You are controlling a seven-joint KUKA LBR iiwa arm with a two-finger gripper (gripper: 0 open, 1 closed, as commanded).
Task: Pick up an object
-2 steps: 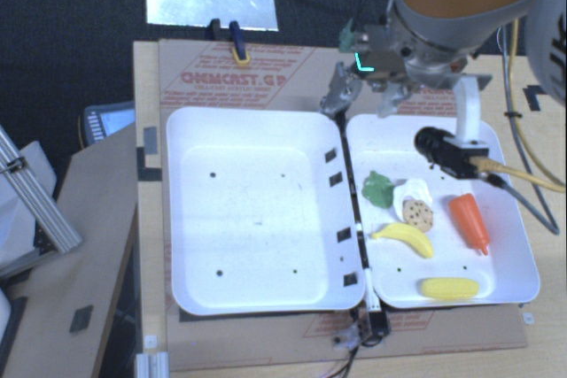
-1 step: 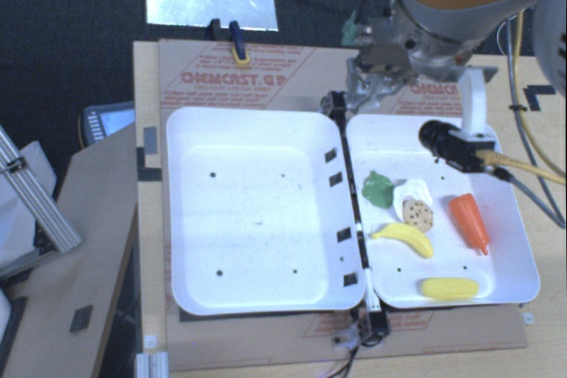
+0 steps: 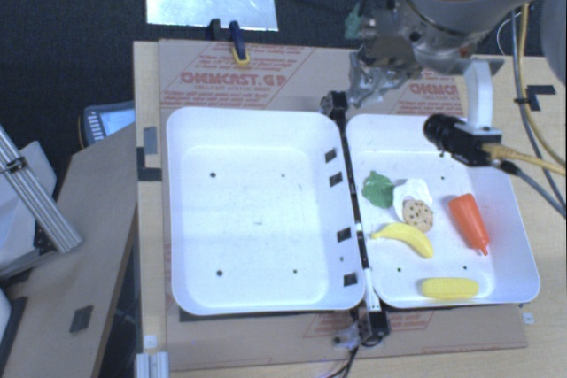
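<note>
**Q:** From the overhead camera, where is your claw?

**A:** My claw (image 3: 376, 84) hangs at about one o'clock in the picture, over the far rim of the right bin (image 3: 523, 283), near the seam where the two bins meet. My grey wrist with its orange band sits above it, toward the top right corner. The claw is small and blurred there, so I cannot tell whether it is wide, narrow or holding anything.

**Q:** And the things you could pick?

**A:** All lie in the right bin, at around four o'clock from the picture's centre. The banana (image 3: 404, 239) lies with its long axis running from ten o'clock to four o'clock, its thicker end toward four. The orange carrot (image 3: 469, 222) is steeper, its long axis from eleven to five, broad top at eleven and narrow end at five. The yellow corn cob (image 3: 449, 287) lies almost flat across, nine to three, near the bin's front rim.

**Q:** Anything rounder?

**A:** A green leafy piece (image 3: 378, 189) sits just beside the seam. A cookie (image 3: 417, 212) rests against a white object (image 3: 415, 191), between the green piece and the carrot, just above the banana.

**Q:** The other bin?

**A:** The left bin (image 3: 177, 217) sits at nine o'clock, touching the right one along the seam.
</note>
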